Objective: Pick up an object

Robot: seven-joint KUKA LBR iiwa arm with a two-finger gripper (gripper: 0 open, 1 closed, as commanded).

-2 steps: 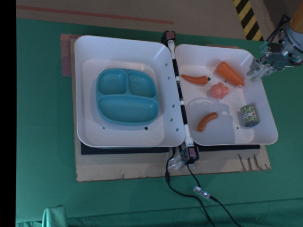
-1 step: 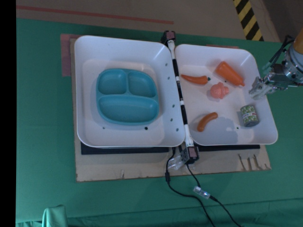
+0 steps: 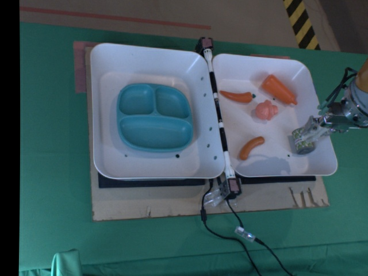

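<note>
End effector (image 3: 306, 135) low over right bin (image 3: 322, 165), near its right wall, reaching in from the right edge of the camera view. Fingers clamped on a small greenish speckled object (image 3: 303, 141), seen between them. Left of end effector, well apart: orange sausage (image 3: 251, 148) lying at a slant. Up and left: pink lumpy toy (image 3: 266, 110), orange carrot (image 3: 279, 89), slim orange pepper (image 3: 237, 96). Far left, past the divider, left bin (image 3: 103, 154) bearing a teal sectioned plate (image 3: 154, 118). Both bins on a green-covered counter (image 3: 52, 154).
</note>
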